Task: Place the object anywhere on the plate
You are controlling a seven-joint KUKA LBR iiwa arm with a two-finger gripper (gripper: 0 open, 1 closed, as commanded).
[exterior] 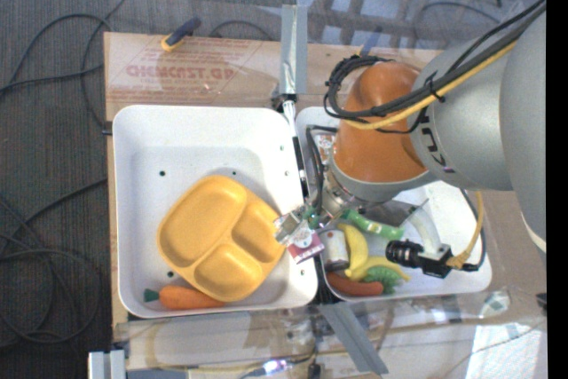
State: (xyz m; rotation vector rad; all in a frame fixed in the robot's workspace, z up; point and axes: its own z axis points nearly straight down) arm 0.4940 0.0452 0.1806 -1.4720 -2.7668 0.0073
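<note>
A yellow plate (219, 235) with three compartments lies tilted in the left bin (160, 146). My gripper (300, 229) hangs over the wall between the two bins, just off the plate's right edge. A small maroon and white thing (306, 250) sits right beneath the gripper, at the bin wall. Whether the gripper holds it is hidden by the gripper body. The arm's orange band (377, 133) and grey wrist cover much of the right bin.
An orange carrot (182, 298) lies in the left bin's front corner, beside the plate. The right bin (470, 280) holds a yellow banana (357, 249), a green piece (373, 225), a red piece (357, 288) and a green and yellow piece (387, 272).
</note>
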